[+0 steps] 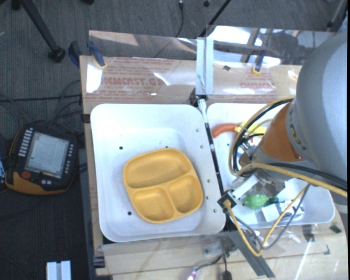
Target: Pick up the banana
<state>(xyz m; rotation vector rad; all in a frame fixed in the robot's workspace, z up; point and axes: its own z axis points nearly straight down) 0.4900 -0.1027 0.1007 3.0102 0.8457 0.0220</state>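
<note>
Looming at your right, the grey arm (329,98) with its orange band (278,136) covers much of the right bin (321,212), cables looping around it. Below it you can spot the tool (254,191) low over that bin, but you cannot tell how its jaws stand. Just beside it lies a green object (258,201). Your banana cannot be made out for certain; a yellow sliver near the cables may be it. Across the divider, the left bin (114,127) holds a yellow divided plate (163,185). Farther off, an orange object (223,130) peeks out behind the cables.
</note>
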